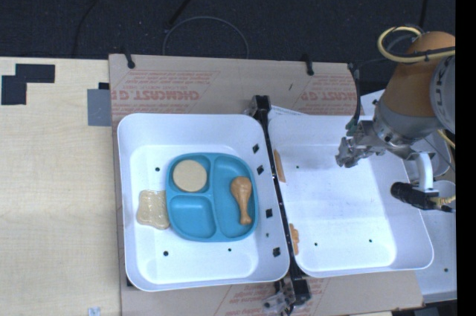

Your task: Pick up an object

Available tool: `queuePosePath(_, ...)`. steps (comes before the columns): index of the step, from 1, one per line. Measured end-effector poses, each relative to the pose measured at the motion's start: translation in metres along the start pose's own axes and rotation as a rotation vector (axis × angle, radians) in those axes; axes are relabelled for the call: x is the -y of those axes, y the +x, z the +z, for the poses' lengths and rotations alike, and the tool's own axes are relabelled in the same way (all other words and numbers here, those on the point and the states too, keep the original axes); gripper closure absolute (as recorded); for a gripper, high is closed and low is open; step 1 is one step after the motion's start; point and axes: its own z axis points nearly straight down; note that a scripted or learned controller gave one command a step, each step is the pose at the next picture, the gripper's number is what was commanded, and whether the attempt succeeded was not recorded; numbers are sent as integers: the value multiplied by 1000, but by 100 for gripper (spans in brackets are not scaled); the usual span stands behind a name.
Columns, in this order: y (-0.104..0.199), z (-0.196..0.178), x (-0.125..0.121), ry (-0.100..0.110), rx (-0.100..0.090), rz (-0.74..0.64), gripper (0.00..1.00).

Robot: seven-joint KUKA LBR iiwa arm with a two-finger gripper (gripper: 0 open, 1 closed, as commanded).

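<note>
drumstick (242,198): tan, on blue tray (195,224) | pincer (348,156): over right bin (372,247), grip state unclear

The 2 bins are plain white: the left bin (141,151) and the right bin (335,195), each dotted with small dark marks. In the left bin sits a bright blue tray (195,221) with 3 compartments. A pale beige round cookie (189,175) lies in 1 compartment, and a tan-brown drumstick (242,198) in another. A cream-coloured piece of toast (152,209) lies beside the tray. Under the bins, the cardboard sheet (193,88) is light brown with red printed lettering. The bench (52,188) is pale wood-coloured with black and grey squares. The arm (416,95) shows orange-brown above grey.
</note>
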Motion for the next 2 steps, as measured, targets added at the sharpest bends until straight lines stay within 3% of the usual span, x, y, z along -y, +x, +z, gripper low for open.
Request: queuePosePath(2, -2, -86, 1, 0, 0, -1, 100)
